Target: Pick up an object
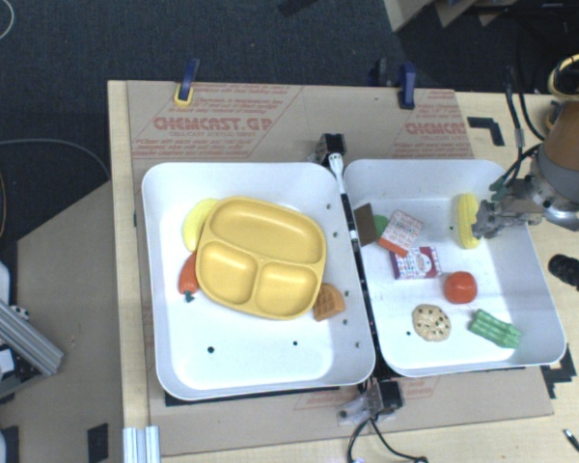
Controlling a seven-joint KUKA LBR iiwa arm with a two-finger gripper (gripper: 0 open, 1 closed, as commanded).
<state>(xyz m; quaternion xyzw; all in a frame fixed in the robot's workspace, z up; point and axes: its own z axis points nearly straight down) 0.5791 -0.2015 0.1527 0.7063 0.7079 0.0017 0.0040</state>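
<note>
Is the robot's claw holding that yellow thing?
Cannot tell. The gripper sits right beside the yellow object in the right bin, touching or nearly.

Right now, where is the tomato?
In the camera view the tomato lies in the right bin, toward its front, just right of the red-and-white packet, with the cookie to its front-left and the green vegetable to its front-right.

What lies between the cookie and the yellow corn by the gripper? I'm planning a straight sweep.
In the camera view, the red tomato lies roughly between the cookie and the corn.
</note>
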